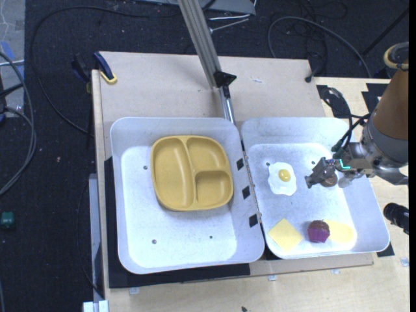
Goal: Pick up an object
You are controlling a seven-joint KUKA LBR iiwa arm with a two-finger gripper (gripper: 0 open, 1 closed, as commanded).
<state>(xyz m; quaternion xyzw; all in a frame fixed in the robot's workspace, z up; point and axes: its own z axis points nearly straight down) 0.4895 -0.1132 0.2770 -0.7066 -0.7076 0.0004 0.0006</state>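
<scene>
Can't tell the gripper (323, 173) state, but that flat white-and-yellow toy fried egg (283, 179) beside it looks light, thin, slippery; pinch its edge.

- The arm (390, 125) enters as a thick rounded body, its upper part a broad orange-brown band.
- Below the band the casing turns light grey, with a smooth, cylindrical wrist section.
- A black cable (348, 130) loops along the outside of the wrist.
- A small teal-green light or marking shows on the metal block where the wrist meets the tool.
- The end effector (320, 174) is a dark, compact assembly of black and grey metal parts, its details too small to make out.
</scene>
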